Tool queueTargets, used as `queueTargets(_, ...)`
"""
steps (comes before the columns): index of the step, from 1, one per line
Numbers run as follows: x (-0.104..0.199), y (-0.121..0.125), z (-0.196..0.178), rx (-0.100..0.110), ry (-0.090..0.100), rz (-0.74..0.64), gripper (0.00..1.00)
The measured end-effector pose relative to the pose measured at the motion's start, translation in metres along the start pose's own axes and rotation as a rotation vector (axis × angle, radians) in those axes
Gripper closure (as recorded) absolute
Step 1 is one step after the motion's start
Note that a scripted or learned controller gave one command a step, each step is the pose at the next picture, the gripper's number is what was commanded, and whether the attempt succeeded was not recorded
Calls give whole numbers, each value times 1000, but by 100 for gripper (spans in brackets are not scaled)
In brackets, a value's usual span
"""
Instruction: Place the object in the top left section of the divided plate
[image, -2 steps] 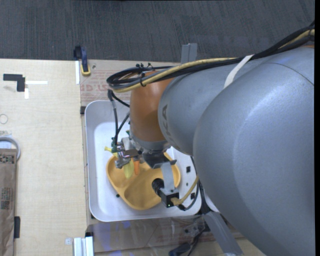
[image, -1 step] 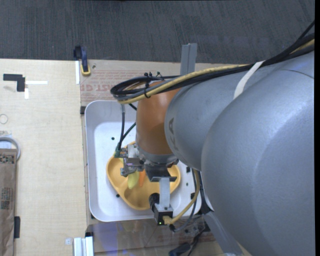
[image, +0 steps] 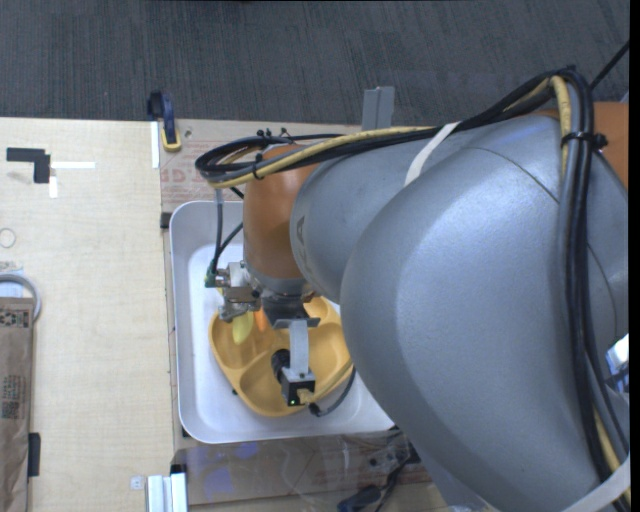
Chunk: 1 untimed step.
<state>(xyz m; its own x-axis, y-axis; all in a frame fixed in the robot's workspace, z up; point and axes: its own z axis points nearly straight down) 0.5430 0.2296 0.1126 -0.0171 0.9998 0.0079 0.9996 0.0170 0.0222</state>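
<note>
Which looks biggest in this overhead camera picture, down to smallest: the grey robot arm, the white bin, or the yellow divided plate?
1. Grey robot arm, though it is nearest the camera, which inflates it.
2. White bin.
3. Yellow divided plate, partly hidden beneath the arm.

Grey arm (image: 480, 300) with its orange band (image: 270, 225), black and yellow cables (image: 400, 135) draped across. White bin (image: 190, 330) below, mustard-yellow divided plate (image: 245, 385) inside, a pale yellow-green object (image: 240, 328) on it. Bench (image: 90, 300) pale wood grain.
</note>
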Motion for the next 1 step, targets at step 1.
queueTargets(1,-5,51,-160,25,-13,96,100)
